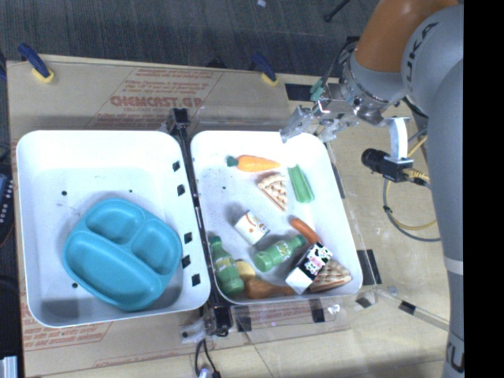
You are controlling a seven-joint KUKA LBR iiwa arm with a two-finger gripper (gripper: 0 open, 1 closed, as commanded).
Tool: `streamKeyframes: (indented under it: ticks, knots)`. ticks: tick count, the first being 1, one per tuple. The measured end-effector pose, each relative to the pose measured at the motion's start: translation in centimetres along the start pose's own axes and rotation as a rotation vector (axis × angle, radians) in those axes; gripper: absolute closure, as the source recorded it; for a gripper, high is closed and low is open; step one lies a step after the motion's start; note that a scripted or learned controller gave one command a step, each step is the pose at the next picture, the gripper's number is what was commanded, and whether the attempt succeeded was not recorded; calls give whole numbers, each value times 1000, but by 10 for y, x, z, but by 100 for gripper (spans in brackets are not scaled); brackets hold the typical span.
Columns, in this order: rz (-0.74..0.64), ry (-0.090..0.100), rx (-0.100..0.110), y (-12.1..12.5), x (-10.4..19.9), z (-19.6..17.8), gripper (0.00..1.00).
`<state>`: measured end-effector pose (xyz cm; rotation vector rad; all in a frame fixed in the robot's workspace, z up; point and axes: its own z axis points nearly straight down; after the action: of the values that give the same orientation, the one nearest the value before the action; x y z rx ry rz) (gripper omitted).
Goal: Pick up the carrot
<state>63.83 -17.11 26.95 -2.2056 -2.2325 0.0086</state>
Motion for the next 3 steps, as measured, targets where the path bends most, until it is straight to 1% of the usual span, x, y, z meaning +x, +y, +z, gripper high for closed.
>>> streamKeyframes:
  ticks: [1, 2, 3]
  knots:
    - [-127, 2, 14, -28, 25, 152, 0]
    - [164, 0, -1, 20, 24, 177, 0]
    - [156, 4, 10, 20, 25, 167, 100]
